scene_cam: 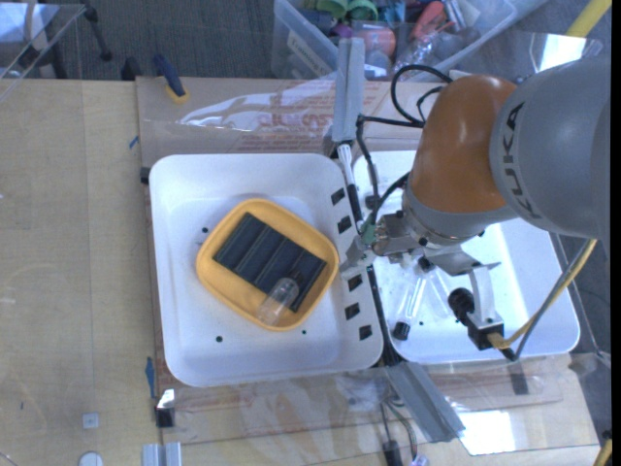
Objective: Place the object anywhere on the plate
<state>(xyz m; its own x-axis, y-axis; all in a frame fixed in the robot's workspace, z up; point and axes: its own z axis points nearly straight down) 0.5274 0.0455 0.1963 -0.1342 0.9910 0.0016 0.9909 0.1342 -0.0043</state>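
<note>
Bins: two, shallow and white, side by side. The right bin (543, 294) lies under the claw. The left bin (179, 260) lies across the divider (361, 294) from it, toward the view's left.
Plate: one, yellow (210, 260), with a dark ridged panel (267, 253) set in its middle. It sits in the left bin, well apart from the claw.
Clear piece: one, small and cup-like (277, 300), lying on the plate at its near side and touching the panel's edge. It is well apart from the claw, beyond the divider.
Tub: one, clear (291, 13), heaped with coloured toys, beyond the claw toward the view's top.
Surface: pale wood (68, 260), with a brown sheet (233, 105) under both bins. A grey floor (194, 17) lies behind.
Arm: one, grey (553, 144), with its orange band (466, 144). It reaches in from the view's right and bends down over the right bin.
Claw: one (412, 294), low over the right bin, just beside the divider. I cannot tell how wide it stands.
</note>
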